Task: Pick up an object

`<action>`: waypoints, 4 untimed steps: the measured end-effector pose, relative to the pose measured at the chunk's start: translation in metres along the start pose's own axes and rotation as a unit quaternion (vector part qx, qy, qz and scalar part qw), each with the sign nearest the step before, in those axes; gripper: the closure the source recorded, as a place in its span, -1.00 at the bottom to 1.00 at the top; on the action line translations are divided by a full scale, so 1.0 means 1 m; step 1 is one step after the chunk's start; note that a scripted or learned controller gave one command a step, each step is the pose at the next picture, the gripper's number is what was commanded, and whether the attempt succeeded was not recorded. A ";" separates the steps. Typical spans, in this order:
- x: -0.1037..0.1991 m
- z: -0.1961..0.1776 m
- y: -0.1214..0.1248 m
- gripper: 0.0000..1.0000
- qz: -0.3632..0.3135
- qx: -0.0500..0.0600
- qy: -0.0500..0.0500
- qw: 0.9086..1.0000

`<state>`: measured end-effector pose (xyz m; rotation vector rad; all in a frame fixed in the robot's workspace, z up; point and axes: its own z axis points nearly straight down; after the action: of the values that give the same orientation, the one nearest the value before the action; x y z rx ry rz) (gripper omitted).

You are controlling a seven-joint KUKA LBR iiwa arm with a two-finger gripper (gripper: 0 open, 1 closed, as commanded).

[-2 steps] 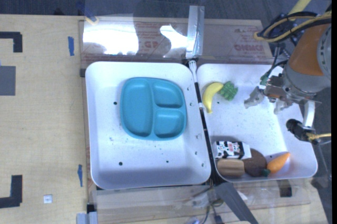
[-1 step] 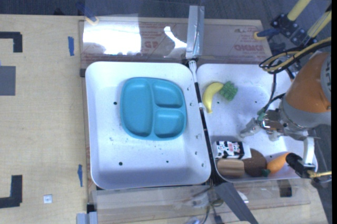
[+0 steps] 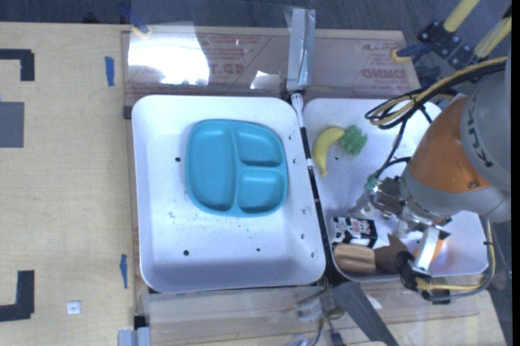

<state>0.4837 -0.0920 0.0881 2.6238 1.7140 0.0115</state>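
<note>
The right bin (image 3: 349, 113) holds a yellow banana (image 3: 324, 146) and a green leafy piece (image 3: 353, 140) near its far left corner. Along its near edge lie a black-and-white patterned object (image 3: 355, 230), a tan bread-like piece (image 3: 353, 257) and a dark brown piece (image 3: 390, 260). An orange-and-white item (image 3: 429, 250) sits just right of those. My gripper (image 3: 388, 210) hangs low over the near half of this bin, just above and right of the patterned object. The wrist and orange band (image 3: 445, 157) hide the bin's middle.
The left bin (image 3: 158, 198) carries a blue divided plate (image 3: 237, 166) in its middle. A clear plastic sheet (image 3: 211, 52) stands behind the bins. Yellow and black cables (image 3: 406, 105) loop over the right bin's far side.
</note>
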 end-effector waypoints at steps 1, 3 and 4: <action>-0.014 -0.046 0.071 -1.00 0.082 0.004 -0.001 0.997; 0.022 -0.100 0.081 -1.00 -0.239 0.003 0.000 0.971; 0.022 -0.099 0.081 -1.00 -0.239 0.004 0.000 0.971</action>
<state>0.5653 -0.1042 0.1879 2.1424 2.2952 0.0010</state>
